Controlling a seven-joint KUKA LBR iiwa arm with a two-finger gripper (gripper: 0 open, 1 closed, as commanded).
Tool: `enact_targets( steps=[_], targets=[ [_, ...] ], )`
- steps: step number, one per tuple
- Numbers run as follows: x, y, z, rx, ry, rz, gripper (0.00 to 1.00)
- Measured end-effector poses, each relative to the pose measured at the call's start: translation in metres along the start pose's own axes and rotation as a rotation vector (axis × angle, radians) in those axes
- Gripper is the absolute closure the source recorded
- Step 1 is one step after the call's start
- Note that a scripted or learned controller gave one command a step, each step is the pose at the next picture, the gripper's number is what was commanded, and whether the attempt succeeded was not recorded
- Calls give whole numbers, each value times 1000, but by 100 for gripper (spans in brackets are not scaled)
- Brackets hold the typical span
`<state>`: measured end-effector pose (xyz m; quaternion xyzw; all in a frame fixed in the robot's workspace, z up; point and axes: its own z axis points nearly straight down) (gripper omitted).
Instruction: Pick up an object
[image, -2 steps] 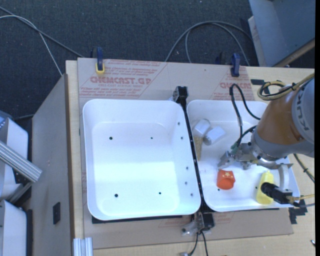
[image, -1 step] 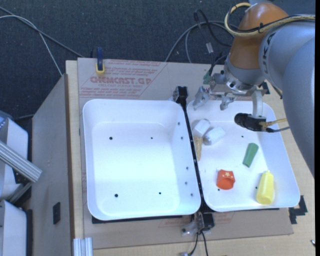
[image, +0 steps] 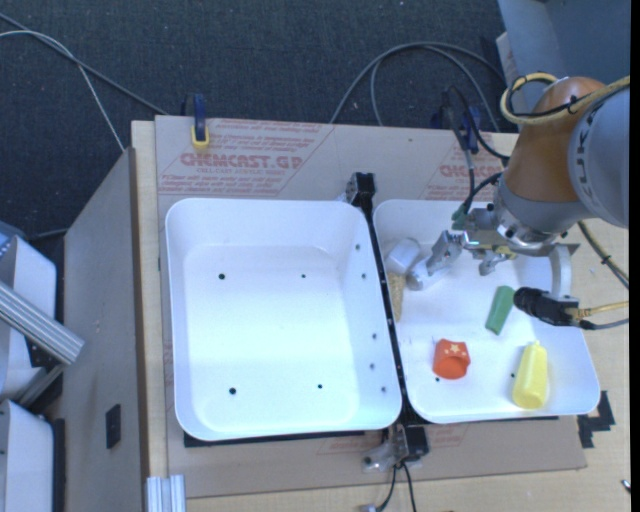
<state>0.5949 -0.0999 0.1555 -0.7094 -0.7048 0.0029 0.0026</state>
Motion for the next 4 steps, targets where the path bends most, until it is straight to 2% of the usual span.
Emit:
enact_targets(
  steps=[1,2,3,4],
  targets=[
    [7,63,44,-31,-2,-5,0],
    [6,53,50,-26,-3,-9,0],
    [-14,-5,69,-9,-1,-2,0],
    [-34,-80,72,0,2,-1,0]
  ],
)
